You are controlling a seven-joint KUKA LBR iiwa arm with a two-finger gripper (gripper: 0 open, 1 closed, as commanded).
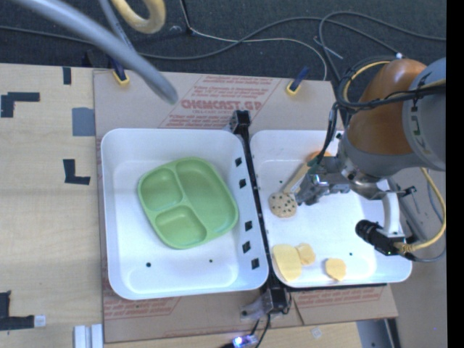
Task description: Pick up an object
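In the right bin (377, 270) lie a round speckled cookie (283, 205), a pale yellow slab (287, 261), a small yellow piece (306, 253) beside it, and another yellow piece (335, 268) near the front. A tan stick-like piece (294, 177) runs from the cookie up toward the gripper. My gripper (312, 188) hangs low over the bin's middle, just right of the cookie. An orange thing (321, 154) peeks out behind the wrist. Nothing is visibly held.
The left bin (119, 194) holds a green three-compartment tray (188, 201). A black divider (248, 194) separates the bins. Cables lie on the dark floor behind, and a grey pole (94, 31) crosses the upper left. The arm's bulk covers the right bin's far right side.
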